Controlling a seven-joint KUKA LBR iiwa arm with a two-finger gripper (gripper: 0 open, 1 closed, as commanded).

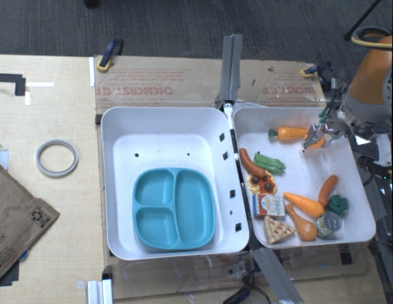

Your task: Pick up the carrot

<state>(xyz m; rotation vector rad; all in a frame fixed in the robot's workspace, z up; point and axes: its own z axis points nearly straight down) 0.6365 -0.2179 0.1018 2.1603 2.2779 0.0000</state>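
The right bin [348,230], at the view's 4 o'clock, carries the clutter: one pizza slice [277,230], one small carton [270,205], one tin [330,223], one squash [301,223], one sausage [249,163], one green pepper [269,163]. Three orange roots could each be the carrot: the carrot [303,202] mid-bin, one [328,189] tilted toward 3 o'clock, one [291,133] at the far wall. The gripper [315,138] hovers by that far one; I cannot tell how wide its fingers stand, nor that they grip anything. Best to straddle the root across its width. At 7 o'clock, one blue plate [175,208].
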